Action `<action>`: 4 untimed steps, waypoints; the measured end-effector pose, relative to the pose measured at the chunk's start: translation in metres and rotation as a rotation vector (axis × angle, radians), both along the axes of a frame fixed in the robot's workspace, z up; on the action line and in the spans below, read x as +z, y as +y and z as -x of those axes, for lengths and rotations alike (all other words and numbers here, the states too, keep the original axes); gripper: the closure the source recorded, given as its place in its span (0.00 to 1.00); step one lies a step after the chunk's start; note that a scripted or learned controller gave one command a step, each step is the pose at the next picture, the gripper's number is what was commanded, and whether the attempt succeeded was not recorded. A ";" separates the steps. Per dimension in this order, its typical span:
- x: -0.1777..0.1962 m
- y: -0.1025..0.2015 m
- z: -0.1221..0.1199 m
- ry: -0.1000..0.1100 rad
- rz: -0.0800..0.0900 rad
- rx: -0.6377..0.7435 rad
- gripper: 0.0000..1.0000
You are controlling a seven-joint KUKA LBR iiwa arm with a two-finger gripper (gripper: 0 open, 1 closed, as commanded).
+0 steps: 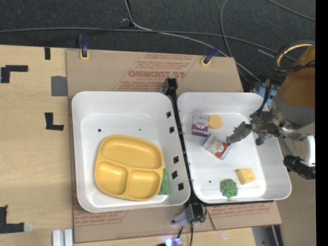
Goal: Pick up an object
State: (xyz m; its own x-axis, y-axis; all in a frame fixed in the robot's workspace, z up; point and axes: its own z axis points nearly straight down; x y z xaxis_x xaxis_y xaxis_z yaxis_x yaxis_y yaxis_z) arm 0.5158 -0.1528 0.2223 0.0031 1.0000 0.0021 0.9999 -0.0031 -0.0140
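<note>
Wooden bench (pixel 31 152), cardboard sheet under two white bins. Over right-hand white bin (pixel 271 188), dark two-finger gripper (pixel 237 135); jaw state: cannot tell. Small white-and-red packet (pixel 215 146) just left of its tip. Purple pouch (pixel 200 123) farther left; yellow block (pixel 246 176), green floret (pixel 228 187) nearer camera.

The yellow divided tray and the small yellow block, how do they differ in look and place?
The yellow divided tray is large and covers much of the left bin; the small yellow block is tiny and lies in the right bin. The tray is rounded with three compartments; the block is a plain chunk. A green thing lies at the tray's right edge; the block lies apart, beside a green broccoli-like piece. Both are yellow.
</note>
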 end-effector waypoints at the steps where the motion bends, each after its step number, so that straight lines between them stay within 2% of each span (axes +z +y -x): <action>1: 0.006 0.000 -0.003 -0.012 0.002 0.004 0.00; 2: -0.055 0.009 -0.002 -0.007 0.001 0.004 0.00; 3: -0.111 0.000 0.001 -0.009 0.002 0.003 0.00; 4: -0.138 0.000 0.001 -0.013 0.003 0.004 0.00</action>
State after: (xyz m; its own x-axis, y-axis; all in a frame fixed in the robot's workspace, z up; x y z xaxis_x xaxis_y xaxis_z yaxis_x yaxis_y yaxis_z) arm 0.5152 -0.1526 0.0839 -0.0009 1.0000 -0.0009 1.0000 0.0009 -0.0014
